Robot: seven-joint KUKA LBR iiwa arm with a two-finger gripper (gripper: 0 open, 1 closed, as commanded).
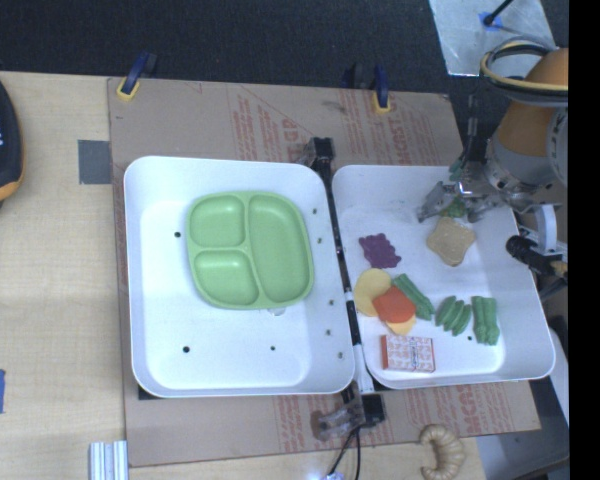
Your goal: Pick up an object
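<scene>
So the hand (458,204) is down in the right bin (520,363), sitting right at the top edge of a tan, lumpy piece (451,241) that looks like a toy bread chunk or cracker. Its fingers look spread out to either side, and I can't see anything between them, so I wouldn't say it's got hold of anything.

Going by looks, that tan piece is probably light, stiff play food with a slightly rough face, so not slippery and not fragile. It lies flat, so I'd pinch it across its narrower width at the edges. It's well apart from the other toys, which helps.

The rest of the right bin:
- a purple grape cluster (380,250) near the middle
- a yellow round piece (371,290) touching an orange-red one (396,308) that partly overlaps it
- a green bean pod (413,296) leaning against that pair
- two more green pods (453,313), (485,320) side by side near the right
- a small red-and-white patterned square (407,353) at the front wall

The pods look thin and smooth, so they might be fiddlier.

The left bin (160,358) holds one pale green divided plate (250,250) with three compartments, nothing visible in them. Both bins sit on cardboard on the worktop (50,298).
</scene>
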